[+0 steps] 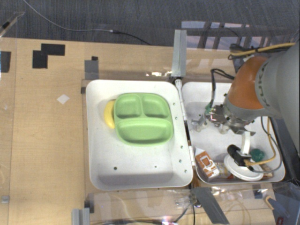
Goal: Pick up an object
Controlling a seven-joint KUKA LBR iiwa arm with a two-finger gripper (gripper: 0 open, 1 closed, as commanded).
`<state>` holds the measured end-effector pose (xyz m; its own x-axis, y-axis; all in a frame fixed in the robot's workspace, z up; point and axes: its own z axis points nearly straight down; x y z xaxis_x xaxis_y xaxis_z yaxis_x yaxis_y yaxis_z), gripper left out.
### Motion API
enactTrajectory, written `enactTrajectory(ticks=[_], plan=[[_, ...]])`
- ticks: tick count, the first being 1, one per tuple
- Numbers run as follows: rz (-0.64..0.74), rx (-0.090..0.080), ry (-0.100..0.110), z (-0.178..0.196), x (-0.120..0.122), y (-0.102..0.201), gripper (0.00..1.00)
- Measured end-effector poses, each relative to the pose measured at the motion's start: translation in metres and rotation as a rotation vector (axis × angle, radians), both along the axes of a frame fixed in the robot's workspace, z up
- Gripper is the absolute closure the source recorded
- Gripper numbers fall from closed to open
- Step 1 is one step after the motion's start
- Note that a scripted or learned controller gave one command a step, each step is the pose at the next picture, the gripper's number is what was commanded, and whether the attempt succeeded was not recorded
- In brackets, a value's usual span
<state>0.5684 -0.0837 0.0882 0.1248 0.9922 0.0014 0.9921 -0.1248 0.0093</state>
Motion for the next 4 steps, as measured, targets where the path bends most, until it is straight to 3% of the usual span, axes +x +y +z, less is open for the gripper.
enactTrajectory(ticks=[1,2,3,4], plan=[[0.43,-0.005,0.003,0.081,0.042,-0.003,0.0],[0.009,-0.001,0.004,0.153,0.014,-0.047,0.0],[-0.164,-0.001,0.005,0.192,0.005,-0.072,0.0],[-0.305,0.002,0.009,0.08,-0.036,-0.048,0.0]])
